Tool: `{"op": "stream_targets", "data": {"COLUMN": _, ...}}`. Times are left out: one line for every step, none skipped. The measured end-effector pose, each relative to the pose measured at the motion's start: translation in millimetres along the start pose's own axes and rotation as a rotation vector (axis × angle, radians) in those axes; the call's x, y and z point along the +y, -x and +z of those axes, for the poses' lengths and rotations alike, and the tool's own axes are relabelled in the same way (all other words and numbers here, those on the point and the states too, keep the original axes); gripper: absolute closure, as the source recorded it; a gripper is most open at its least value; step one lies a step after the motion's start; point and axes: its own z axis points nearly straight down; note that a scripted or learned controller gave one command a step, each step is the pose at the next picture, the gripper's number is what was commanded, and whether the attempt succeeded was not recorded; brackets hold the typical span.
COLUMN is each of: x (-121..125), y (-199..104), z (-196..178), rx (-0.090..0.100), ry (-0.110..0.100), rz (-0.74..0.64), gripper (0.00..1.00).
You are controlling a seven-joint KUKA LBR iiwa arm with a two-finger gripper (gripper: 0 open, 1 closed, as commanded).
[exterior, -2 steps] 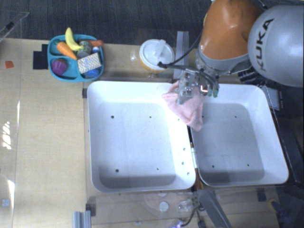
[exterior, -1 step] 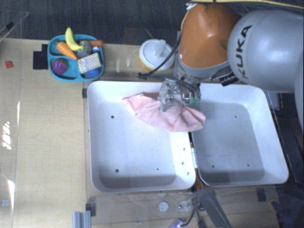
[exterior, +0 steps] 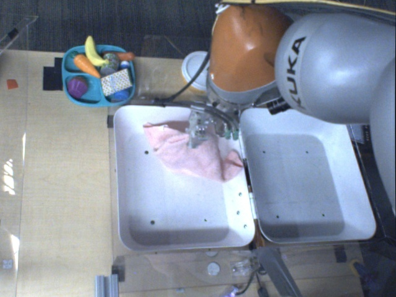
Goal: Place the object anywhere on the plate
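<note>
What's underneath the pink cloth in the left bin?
The pink cloth lies crumpled on the white floor of the left bin, with the tool right above its upper edge. Anything beneath the cloth is covered and cannot be seen.

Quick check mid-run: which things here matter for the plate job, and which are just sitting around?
For the job:
- pink cloth, lying in the left bin
- gripper, low over the cloth
- blue plate, on the bench beyond the bins

Lying about:
- toy banana, carrot and other small items on the plate
- right bin
- white cup behind the arm
</note>
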Motion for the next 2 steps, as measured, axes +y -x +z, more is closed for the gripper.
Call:
{"op": "stream_targets", "data": {"x": 49.2, "y": -15.8, "z": 3.3, "rx": 0.002, "ry": 0.0, "rz": 0.001, "gripper": 1.0}}
{"op": "stream_targets", "data": {"x": 49.1, "y": -15.7, "z": 3.1, "rx": 0.002, "ry": 0.0, "rz": 0.001, "gripper": 0.0}}
